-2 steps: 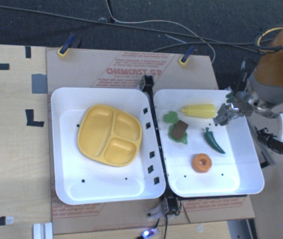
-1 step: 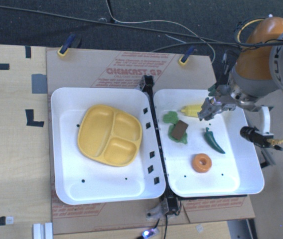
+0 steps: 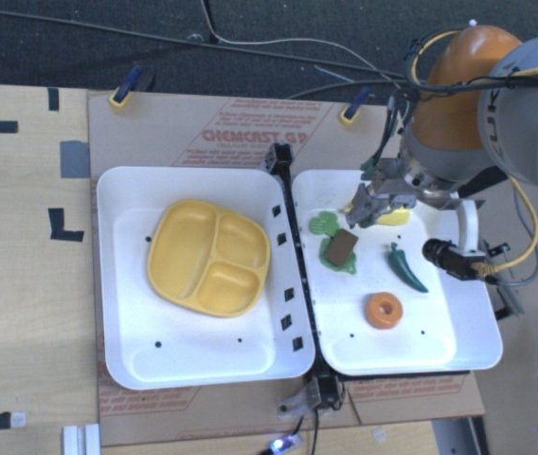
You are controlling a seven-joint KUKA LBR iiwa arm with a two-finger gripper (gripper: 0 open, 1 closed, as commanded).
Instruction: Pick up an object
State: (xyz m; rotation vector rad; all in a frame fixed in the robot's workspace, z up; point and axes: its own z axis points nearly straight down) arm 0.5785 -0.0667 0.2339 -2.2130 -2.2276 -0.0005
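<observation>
My gripper hangs over the upper middle of the right bin, reaching in from the right. Its tips are just above and right of a green toy with a brown block on it. A yellow object lies partly hidden under the gripper's right side. A dark green pepper lies to the right of the brown block. An orange doughnut sits lower in the bin. Nothing shows between the tips.
The left bin holds a yellow divided plate. A black divider with clips runs between the bins. Black cables and a connector hang off the arm over the right bin's right side.
</observation>
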